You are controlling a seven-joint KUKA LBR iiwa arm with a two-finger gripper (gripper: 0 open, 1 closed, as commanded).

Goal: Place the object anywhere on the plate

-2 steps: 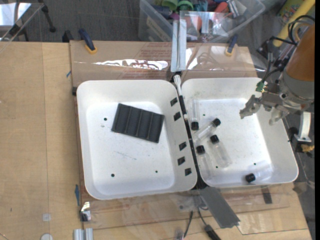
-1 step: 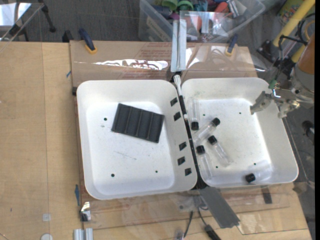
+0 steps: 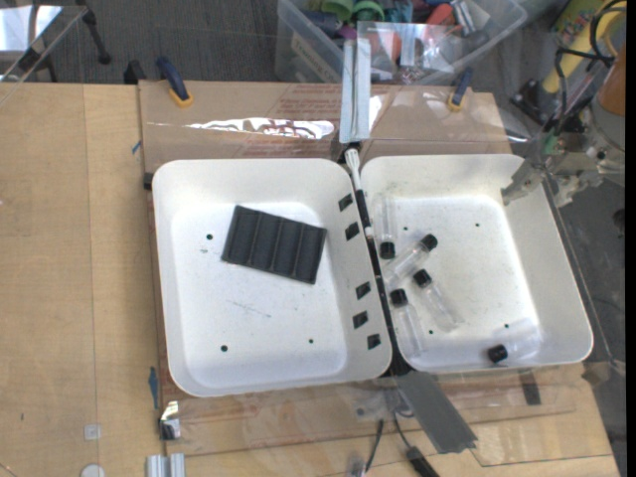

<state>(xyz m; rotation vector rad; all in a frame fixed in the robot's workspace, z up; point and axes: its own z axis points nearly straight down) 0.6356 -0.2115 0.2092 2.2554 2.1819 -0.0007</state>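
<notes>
A black ribbed rectangular plate (image 3: 274, 244) lies flat in the left bin (image 3: 189, 356), slightly turned, towards its far side. Several small clear vials with black caps lie in the right bin (image 3: 556, 296): one (image 3: 427, 242) near the middle, one (image 3: 387, 251) by the divider, one (image 3: 421, 278) below them, and another (image 3: 497, 354) at the near right corner. A grey part of my arm with the gripper (image 3: 545, 170) hangs over the right bin's far right corner, well away from the vials and the plate. Nothing is visibly held.
Black clips (image 3: 360, 288) line the ridge between the two bins. A clear crate of colourful items (image 3: 397, 8) stands behind the bins. Cables and hardware (image 3: 586, 58) crowd the far right. Bare wooden bench (image 3: 70, 266) extends to the left.
</notes>
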